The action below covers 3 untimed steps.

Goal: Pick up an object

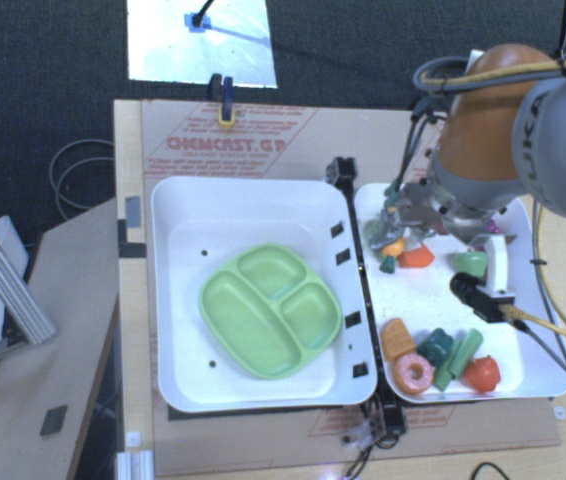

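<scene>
My gripper (pixel 387 233) is low over the far left part of the right bin (pixel 541 348), with the grey and orange arm (pixel 493 118) reaching in from the right. Just below it lie a small orange piece (pixel 389 265) and a red-orange toy (pixel 418 258). A light green toy (pixel 470 263) sits to their right. Near the bin's front edge are a tan bread-like piece (pixel 396 337), a pink donut (pixel 413 373), a dark green piece (pixel 436 346), a long green vegetable (pixel 461 356) and a red tomato (pixel 481 373). Nothing is seen held.
The left bin (pixel 178 228) holds a light green divided plate (pixel 269 310). A black divider with clips (pixel 355 278) runs between the bins. A black and white cable attachment (pixel 488 293) hangs off the arm over the right bin.
</scene>
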Motion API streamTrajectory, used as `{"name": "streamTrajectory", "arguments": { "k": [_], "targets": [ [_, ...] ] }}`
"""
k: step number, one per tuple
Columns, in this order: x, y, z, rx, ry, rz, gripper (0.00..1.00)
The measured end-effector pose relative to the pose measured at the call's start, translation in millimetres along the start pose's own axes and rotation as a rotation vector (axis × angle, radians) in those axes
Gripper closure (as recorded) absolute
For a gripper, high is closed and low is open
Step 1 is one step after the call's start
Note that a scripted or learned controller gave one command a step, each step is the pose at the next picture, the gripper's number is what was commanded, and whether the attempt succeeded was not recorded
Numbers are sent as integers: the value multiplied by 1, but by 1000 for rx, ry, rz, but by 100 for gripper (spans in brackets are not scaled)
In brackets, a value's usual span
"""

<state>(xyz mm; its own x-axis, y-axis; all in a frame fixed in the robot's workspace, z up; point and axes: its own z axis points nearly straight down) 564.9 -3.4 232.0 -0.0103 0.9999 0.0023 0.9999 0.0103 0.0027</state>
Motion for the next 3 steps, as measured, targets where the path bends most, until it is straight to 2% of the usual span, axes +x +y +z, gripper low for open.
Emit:
{"name": "streamTrajectory", "arguments": {
  "k": [1,2,3],
  "targets": [
    [55,-11,-2,3,0,0,100],
    [57,-2,11,2,-2,5,100],
    [49,-11,18,3,-3,10,100]
  ]
}}
